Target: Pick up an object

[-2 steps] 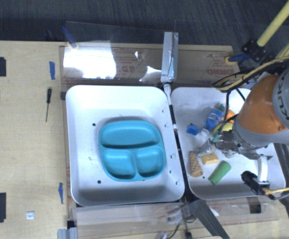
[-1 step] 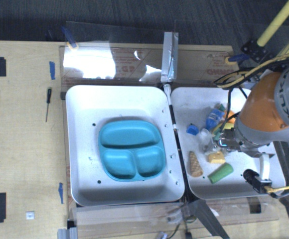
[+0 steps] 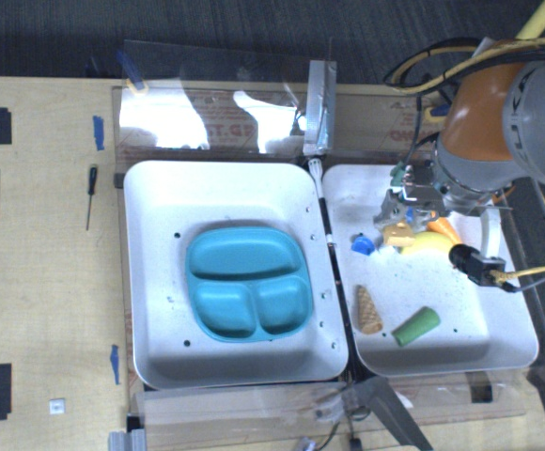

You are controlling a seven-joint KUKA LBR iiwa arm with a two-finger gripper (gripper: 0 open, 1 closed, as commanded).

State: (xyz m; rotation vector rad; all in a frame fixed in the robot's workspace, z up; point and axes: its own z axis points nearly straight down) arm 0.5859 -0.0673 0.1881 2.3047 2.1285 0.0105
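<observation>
status: pick not yet completed, by judgement. grey arm with orange band reaches into the right shallow white bin; end effector sits low over a yellow banana-shaped toy, whether apart or together cannot be told, nothing seen lifted. nearby: small blue piece, orange carrot-like piece, brown waffle cone, green cylinder. left white bin: teal divided plastic tray. surface: pale wooden tabletop, black corner marks; dark floor beyond.

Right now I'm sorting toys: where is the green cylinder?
The green cylinder lies in the right bin, near its front edge, just right of the brown cone.
</observation>
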